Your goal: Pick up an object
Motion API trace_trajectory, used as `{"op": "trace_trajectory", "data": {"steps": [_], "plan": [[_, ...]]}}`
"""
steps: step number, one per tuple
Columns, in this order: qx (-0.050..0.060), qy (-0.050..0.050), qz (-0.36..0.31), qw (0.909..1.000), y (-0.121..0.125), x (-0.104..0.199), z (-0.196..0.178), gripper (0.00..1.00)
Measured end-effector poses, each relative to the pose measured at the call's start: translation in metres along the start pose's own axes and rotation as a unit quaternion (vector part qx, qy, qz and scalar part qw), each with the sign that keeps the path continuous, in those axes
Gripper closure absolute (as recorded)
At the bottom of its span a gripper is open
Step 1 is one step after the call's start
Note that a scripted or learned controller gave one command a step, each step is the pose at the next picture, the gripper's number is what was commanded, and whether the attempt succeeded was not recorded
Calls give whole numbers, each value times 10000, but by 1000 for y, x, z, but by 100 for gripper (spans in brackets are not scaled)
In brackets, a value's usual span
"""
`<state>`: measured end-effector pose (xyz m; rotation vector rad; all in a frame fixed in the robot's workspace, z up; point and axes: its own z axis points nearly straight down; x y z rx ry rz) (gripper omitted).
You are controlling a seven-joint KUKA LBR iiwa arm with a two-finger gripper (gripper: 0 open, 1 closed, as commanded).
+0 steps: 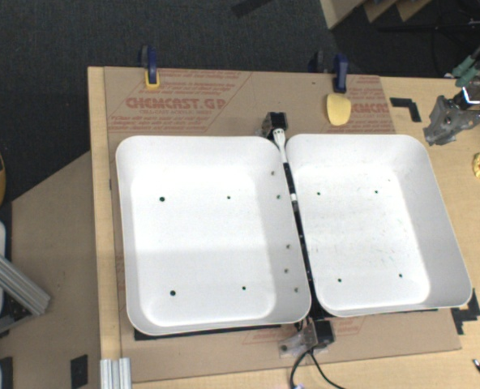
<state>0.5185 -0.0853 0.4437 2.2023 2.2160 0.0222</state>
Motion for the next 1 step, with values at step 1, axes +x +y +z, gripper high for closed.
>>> {"op": "trace_trajectory", "data": {"steps": [1], "plan": [[162,19,12,9999,41,27,122,100]]}}
